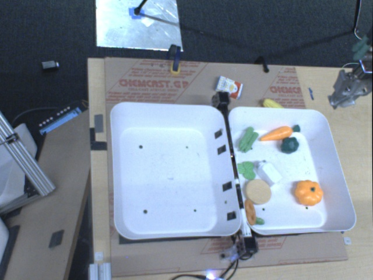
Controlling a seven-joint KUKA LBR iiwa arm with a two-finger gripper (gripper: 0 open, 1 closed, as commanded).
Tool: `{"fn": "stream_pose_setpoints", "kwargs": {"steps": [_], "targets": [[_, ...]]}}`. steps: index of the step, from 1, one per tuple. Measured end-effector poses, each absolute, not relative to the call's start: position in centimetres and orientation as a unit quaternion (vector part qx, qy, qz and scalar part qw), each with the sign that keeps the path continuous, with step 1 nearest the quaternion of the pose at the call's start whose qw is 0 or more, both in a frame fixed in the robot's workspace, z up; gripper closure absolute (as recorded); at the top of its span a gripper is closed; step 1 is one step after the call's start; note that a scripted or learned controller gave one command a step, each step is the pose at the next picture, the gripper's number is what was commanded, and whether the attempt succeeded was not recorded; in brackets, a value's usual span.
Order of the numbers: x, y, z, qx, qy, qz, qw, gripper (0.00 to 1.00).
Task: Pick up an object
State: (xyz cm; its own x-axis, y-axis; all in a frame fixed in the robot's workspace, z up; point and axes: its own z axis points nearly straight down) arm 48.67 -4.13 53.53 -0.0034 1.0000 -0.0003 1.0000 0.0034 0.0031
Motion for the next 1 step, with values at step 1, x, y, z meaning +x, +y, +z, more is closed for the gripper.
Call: {"fn": "stream_pose_setpoints", "kwargs": {"steps": [1], "targets": [[48.67, -3.49, 53.53, 0.706, 0.708, 0.001, 0.001, 1.0]]}}
